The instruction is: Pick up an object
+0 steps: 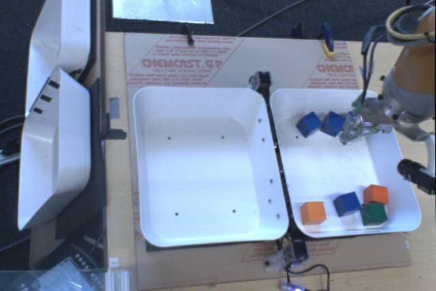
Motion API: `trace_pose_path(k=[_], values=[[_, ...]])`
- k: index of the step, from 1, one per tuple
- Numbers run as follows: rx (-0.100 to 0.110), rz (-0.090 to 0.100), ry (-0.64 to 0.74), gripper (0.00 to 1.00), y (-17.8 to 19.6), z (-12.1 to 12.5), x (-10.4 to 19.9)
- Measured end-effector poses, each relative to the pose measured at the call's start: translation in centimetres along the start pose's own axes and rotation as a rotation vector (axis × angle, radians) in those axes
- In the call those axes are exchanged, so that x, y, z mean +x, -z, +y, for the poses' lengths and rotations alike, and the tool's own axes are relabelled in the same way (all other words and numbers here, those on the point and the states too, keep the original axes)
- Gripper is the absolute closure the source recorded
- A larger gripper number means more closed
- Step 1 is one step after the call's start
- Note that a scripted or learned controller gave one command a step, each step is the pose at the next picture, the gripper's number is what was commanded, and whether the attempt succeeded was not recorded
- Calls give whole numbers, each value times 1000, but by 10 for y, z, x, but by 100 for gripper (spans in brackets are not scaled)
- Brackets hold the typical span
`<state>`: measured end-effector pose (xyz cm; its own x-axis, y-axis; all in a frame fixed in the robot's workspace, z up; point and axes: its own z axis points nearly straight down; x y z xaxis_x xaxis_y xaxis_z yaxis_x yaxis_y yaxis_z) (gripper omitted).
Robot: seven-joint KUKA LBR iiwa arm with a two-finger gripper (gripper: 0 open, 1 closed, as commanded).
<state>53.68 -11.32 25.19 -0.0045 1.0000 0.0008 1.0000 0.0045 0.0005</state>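
Two blue cubes lie side by side at the back of the right bin (340, 180): one blue cube (308, 124) to the left, the other blue cube (332, 124) just right of it. My gripper (351, 129) hangs right beside that second cube, its tip close to the cube's right face. Whether it touches the cube I cannot tell. At the front of the same bin sit an orange cube (313, 212), a third blue cube (347, 204), a red-orange cube (375, 195) and a green cube (373, 214).
The left bin (204, 167) stands next to the right one, with a black divider clamp (263, 80) between them at the back. Stacked white bins (54, 112) lean at the far left. Cables run across the back of the bench.
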Motion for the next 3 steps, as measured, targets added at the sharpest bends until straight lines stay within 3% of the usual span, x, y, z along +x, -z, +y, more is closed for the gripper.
trace_pose_path(k=[3], values=[[0,0,-1,100,-14,49,135]])
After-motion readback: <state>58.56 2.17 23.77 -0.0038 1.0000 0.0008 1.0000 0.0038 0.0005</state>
